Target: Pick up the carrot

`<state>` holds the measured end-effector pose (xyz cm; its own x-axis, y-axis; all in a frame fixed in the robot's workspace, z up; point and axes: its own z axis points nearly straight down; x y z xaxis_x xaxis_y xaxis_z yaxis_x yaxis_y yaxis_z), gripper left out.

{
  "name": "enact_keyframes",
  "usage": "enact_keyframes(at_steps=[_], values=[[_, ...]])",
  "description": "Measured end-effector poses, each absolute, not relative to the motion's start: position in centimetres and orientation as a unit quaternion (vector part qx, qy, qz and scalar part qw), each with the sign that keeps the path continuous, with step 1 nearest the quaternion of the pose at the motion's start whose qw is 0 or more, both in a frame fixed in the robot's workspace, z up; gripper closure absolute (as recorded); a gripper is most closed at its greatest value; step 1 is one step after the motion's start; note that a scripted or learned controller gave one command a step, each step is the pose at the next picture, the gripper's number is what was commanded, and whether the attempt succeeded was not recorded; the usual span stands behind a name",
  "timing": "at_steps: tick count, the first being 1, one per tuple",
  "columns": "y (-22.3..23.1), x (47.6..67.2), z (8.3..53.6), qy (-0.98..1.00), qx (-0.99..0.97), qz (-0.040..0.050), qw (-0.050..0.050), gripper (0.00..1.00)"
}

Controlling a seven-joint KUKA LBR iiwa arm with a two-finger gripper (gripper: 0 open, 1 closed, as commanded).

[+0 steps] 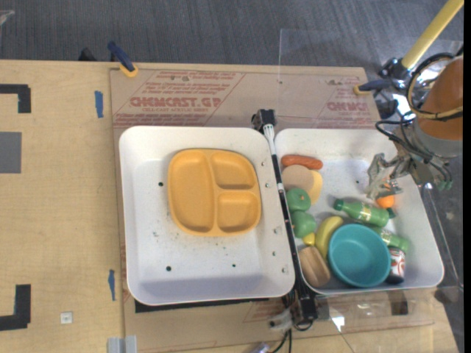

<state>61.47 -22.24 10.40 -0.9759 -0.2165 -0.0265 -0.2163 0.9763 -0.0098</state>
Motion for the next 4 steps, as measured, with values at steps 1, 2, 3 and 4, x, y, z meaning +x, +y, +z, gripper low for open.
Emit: enact_keyframes(at_steps=[1, 2, 3, 4], values=[[-20.8, 54.0, 9.1, 0.972, -0.234, -0.0037, 0.008, 1.00], [-20.9, 54.0, 9.0, 0.972, -0.234, -0.0039, 0.007, 0.00], [-20.7, 58.9, 8.9, 0.991, -0.137, -0.0016, 0.007, 0.00], [-20.6, 59.4, 10.4, 0.990, -0.138, -0.0038, 0.016, 1.00]])
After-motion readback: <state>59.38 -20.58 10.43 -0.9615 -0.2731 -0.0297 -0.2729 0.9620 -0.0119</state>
